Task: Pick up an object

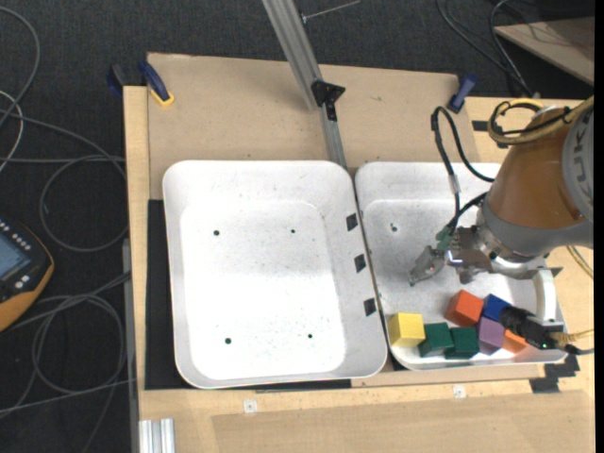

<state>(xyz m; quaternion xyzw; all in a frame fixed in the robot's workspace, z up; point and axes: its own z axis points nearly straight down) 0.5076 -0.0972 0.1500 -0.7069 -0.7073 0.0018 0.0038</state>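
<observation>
The hand [427, 265] hangs over the right bin [406, 206], fingers spread, gripping nothing. The blocks [462, 328] huddle just beside it, toward the bin's near edge

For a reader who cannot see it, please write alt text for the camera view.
A grey robot arm with an orange band reaches from the right into the right shallow white bin, its pincer above the bin floor, with nothing seen in it. Small coloured blocks, including a yellow cube, cluster at that bin's near edge, beside the left shallow white bin.
</observation>
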